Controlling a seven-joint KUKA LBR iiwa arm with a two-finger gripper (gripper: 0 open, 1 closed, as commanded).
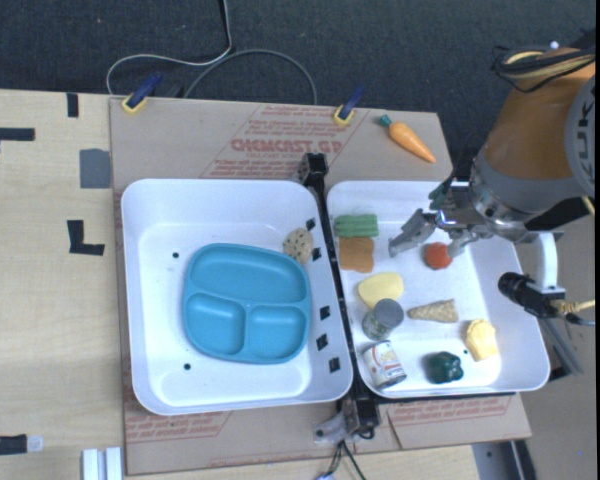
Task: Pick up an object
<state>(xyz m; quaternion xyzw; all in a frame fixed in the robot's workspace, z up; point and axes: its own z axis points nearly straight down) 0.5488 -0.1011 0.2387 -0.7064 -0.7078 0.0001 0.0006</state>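
Looking down, camera view: two white bins side by side on a cardboard sheet, left bin (145, 268) and right bin (525, 363).
Arm: grey with an orange band, reaching in from the right over the right bin's upper part.
Gripper (432, 234): low over the right bin, its fingers spread open with nothing between them; one finger points left toward the green block, the other sits just above the red piece.
Red piece (437, 257): small and round, in the right bin, just beside the gripper's tips; whether they touch is unclear.
Green block (356, 226): at the right bin's upper left, with an orange-brown block (357, 255) just below it.
Yellow lump (380, 289): middle of the right bin, a grey can (383, 319) touching its lower edge.
Cone (435, 312): lying on its side, right of the can.
Yellow piece (482, 339): near the right wall.
Dark green piece (444, 367): lower right.
Small carton (385, 364): lower left of the right bin.
Blue tray (246, 303): three compartments, flat in the left bin.
Speckled cookie (299, 243): left bin, by the divider.
Carrot (409, 139): on the cardboard, well apart from the bins.
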